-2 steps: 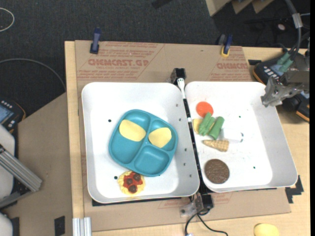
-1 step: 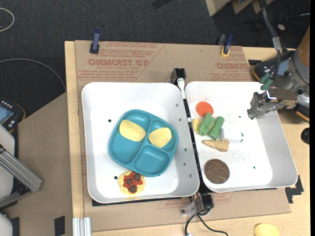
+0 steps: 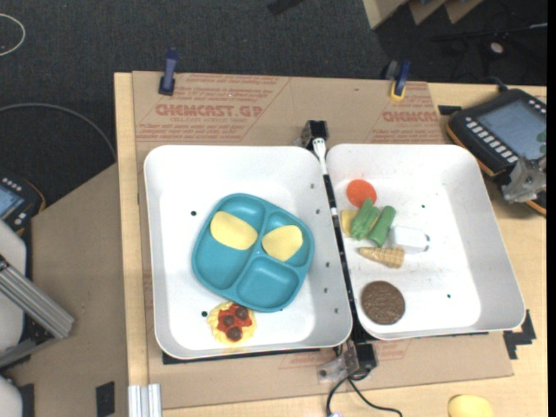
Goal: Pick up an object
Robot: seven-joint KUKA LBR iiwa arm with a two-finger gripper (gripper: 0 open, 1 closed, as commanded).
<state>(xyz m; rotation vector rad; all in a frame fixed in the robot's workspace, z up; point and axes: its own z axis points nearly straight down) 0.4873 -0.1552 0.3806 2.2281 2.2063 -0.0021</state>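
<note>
We see even, fairly bright overhead light with a cool cast. The two shallow white plastic bins (image 3: 434, 168) look nearly washed out, with soft, short shadows. Detail is mildly soft everywhere, and the dark carpet (image 3: 78, 24) at upper left looks grainy.

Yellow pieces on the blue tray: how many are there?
2. One yellow piece lies in the upper-left compartment of the blue tray, the other yellow piece in the upper-right compartment. The bottom compartment holds none.

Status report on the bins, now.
Right bin: orange ball, green pieces, cone, brown disc. Left bin: blue tray, pizza toy. Nothing lifted.
</note>
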